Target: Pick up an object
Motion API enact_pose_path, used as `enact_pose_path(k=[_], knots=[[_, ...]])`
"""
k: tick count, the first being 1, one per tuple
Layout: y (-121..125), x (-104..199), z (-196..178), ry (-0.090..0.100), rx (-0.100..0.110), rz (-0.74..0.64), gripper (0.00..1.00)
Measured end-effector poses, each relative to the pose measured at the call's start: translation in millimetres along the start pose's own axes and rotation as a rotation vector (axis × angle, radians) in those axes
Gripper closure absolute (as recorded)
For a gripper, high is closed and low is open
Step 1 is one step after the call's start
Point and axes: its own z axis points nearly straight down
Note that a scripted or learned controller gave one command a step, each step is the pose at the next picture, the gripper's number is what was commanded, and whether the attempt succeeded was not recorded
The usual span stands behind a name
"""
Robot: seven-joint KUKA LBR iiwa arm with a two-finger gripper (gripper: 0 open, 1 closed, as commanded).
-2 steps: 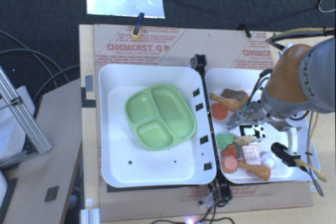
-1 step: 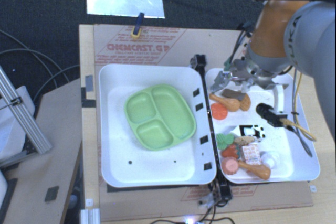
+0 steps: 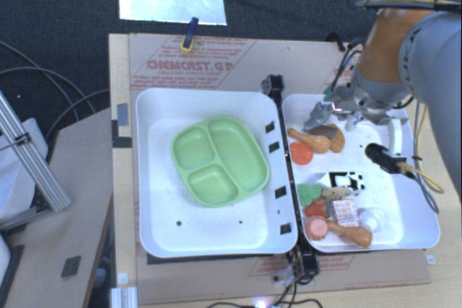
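A: Green plastic tray [image 3: 219,160] sits mid-left bin [image 3: 155,227]. And the right bin [image 3: 426,223]?

B: Toy food. A drumstick [image 3: 316,140] lies near its top-left corner, just under the gripper [image 3: 323,112]; whether that is open or closed, I can't tell.

A: Handling?

B: Probably light, stiff, slick. I'd grip its thick end, across the width.

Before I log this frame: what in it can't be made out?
- Gripper in the camera view: small and blurred over the right bin; whether it holds anything can't be told.
- Arm: cut off by the right edge.
- Small toys at the right bin's near end: heaped and overlapping, too small to identify.
- Black-and-white patterned item: too small to identify.
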Motion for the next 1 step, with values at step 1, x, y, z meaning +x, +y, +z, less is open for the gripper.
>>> enact_pose_path(k=[1], knots=[[-86.4, 79.5, -38.8, 0.005, 0.005, -0.009, 0.00]])
